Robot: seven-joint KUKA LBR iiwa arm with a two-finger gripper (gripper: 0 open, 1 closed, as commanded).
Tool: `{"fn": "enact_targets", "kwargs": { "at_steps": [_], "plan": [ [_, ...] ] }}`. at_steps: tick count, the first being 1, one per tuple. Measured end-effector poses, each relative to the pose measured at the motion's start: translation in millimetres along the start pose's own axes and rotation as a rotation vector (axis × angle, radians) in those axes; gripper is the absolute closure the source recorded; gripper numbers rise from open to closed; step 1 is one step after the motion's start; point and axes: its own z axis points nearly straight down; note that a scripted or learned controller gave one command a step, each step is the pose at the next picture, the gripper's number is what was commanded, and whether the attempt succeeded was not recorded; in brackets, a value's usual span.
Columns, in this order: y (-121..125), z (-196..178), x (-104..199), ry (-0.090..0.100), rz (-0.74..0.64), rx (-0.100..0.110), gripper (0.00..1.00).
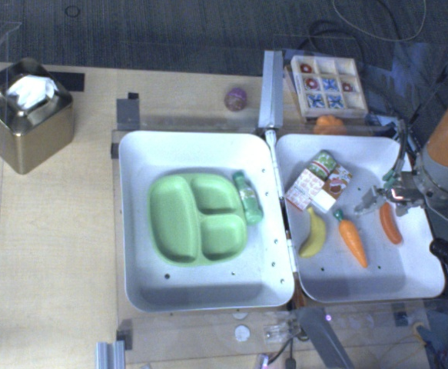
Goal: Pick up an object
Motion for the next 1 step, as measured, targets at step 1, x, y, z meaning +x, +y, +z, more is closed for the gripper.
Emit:
{"fn": "enact_targets", "kwargs": {
  "at_steps": [1],
  "plan": [
    [3.0, 94.3, 31.5, -0.003, -0.094, -0.014, 0.0]
  ]
}}
